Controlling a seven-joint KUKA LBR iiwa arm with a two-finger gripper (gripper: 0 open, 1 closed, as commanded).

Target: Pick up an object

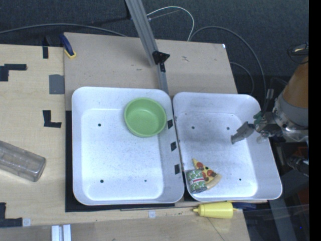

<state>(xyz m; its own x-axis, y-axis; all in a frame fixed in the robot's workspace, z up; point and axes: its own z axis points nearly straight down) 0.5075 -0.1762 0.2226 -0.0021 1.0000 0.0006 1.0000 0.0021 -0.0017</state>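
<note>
A green bowl [145, 116] sits in the left bin [90, 185], near its back right corner. A toy pizza slice [205, 173] lies next to a small greenish packet [196, 181] at the front left of the right bin [261, 182]. My gripper [244, 132] hangs over the right side of the right bin, well behind and to the right of the pizza slice. Nothing is seen between its fingers.
A yellow bottle [216, 210] lies on the bench just in front of the right bin. A clear plastic container [20, 160] rests at the far left. A grey pole [145, 26] slants over the back of the bench, with cables behind.
</note>
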